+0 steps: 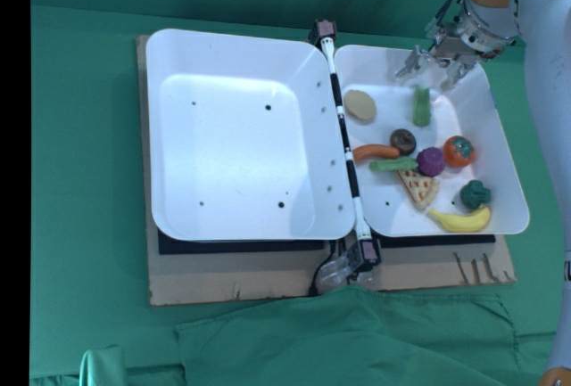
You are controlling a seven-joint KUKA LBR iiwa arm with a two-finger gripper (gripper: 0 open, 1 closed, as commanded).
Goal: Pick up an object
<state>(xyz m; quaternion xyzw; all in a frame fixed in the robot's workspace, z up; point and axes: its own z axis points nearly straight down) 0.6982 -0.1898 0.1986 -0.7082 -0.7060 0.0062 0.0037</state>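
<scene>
Hovering over the far corner of the right bin (500, 143), the pincer (439, 70) hangs with its fingers spread and nothing between them, poised just above the green cucumber-like piece (421, 105) lying near the bin's back wall. Spread across that same bin are a potato (360, 104), a carrot (376, 151), a brown round piece (403, 140), a purple one (430, 161), a tomato (459, 151), a pizza slice (418, 188), broccoli (475, 193) and a banana (461, 219), while the left bin (236, 143) sits alongside on the worktop (89, 152), the two touching along a black-and-white divider (343, 139).
</scene>
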